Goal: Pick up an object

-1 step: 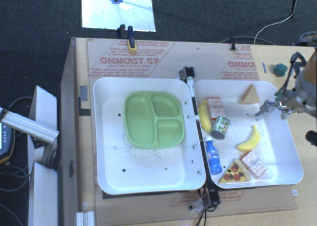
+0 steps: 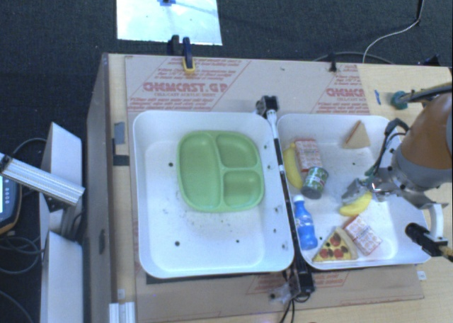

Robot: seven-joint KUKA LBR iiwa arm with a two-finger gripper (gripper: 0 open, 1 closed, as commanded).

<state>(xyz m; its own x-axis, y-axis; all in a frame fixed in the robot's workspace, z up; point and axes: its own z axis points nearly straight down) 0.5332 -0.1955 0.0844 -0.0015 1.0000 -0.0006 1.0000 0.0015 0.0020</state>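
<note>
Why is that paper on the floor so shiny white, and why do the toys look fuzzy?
In the camera view, light glares off the white sheet on the dark floor, washing it out; the whole picture is soft, so the red box shows no readable print; the gripper is blurry too.

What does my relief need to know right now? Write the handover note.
Gripper: down in the right bin, right over the small banana; grip unconfirmed, so treat nothing as held.
Right bin: long banana, pink carton, can, blue bottle, pizza slice, red-and-white packet, tan wedge.
Left bin: green divided plate.
Done: the arm is at a target. Left: close on an object and lift it out.
</note>
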